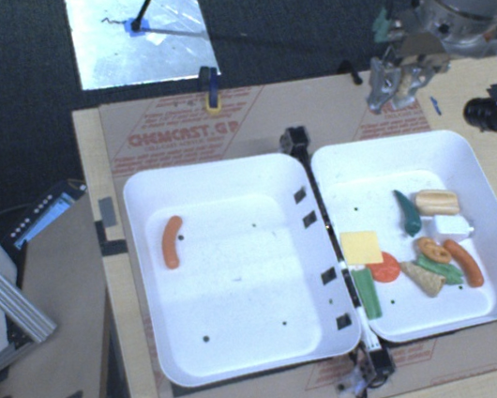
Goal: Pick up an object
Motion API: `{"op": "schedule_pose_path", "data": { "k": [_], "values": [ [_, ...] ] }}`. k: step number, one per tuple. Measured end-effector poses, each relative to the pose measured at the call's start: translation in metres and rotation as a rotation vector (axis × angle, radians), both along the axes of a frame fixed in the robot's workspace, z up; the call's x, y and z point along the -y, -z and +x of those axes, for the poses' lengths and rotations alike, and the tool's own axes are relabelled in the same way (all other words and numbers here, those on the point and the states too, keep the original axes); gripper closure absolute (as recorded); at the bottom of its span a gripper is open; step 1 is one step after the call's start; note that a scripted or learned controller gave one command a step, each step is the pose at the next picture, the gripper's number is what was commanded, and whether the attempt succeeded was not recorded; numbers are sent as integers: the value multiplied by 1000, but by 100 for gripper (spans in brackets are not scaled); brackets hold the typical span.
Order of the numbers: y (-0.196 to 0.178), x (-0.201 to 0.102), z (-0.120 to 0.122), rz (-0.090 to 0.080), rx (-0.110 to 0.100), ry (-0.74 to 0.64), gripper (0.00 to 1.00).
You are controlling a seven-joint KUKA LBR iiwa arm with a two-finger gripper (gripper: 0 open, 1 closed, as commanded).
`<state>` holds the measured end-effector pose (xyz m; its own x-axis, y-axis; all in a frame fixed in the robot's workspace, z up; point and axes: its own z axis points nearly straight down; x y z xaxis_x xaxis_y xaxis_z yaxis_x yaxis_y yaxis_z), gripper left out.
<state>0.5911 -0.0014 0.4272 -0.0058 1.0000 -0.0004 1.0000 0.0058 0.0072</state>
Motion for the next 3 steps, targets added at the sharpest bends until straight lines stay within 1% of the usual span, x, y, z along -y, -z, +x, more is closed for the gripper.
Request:
{"op": "schedule_pose_path", "data": {
  "k": [1, 2, 3],
  "values": [
    [-21, 0, 32, 0, 0, 0, 100],
    [-58, 0, 66, -1, 1, 0, 100],
    [-84, 1, 78, 0, -1, 1, 100]
  ]
}}
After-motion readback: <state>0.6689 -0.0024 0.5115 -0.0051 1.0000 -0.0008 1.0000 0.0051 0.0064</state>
